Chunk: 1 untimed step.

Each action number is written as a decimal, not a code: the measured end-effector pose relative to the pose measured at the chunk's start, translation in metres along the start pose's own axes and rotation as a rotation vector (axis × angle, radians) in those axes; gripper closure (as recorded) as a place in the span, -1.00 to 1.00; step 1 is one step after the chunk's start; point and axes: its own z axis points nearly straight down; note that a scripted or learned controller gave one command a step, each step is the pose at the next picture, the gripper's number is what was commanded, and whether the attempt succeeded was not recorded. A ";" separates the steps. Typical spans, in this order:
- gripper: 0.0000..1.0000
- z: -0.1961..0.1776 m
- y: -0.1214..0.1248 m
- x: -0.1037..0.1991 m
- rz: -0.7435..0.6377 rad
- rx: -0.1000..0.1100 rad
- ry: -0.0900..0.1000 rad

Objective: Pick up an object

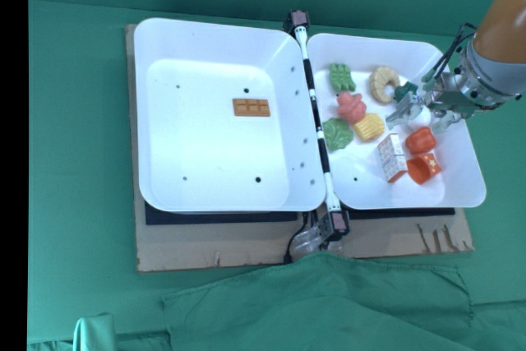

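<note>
My gripper (417, 106) hangs low over the right bin (460, 191), near its far right side, with the arm's orange band above it. It is just right of a yellow pineapple ring (384, 84) and just above a red pepper (420, 140). Also in that bin are a green leafy piece (342, 78), a pink strawberry (351, 106), a yellow corn piece (369, 127), a green lettuce piece (336, 133), a white and red carton (391, 157) and an orange-red piece (424, 168). A small white thing sits right under the gripper, partly hidden.
The left bin (164, 193) holds one orange chocolate-bar piece (251, 107) near its middle. A black and white hinge strip (316, 123) runs between the bins. Both bins rest on a cardboard sheet (214, 247) over green cloth.
</note>
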 end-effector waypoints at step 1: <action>-1.00 -0.035 0.091 -0.044 -0.002 -0.011 -0.006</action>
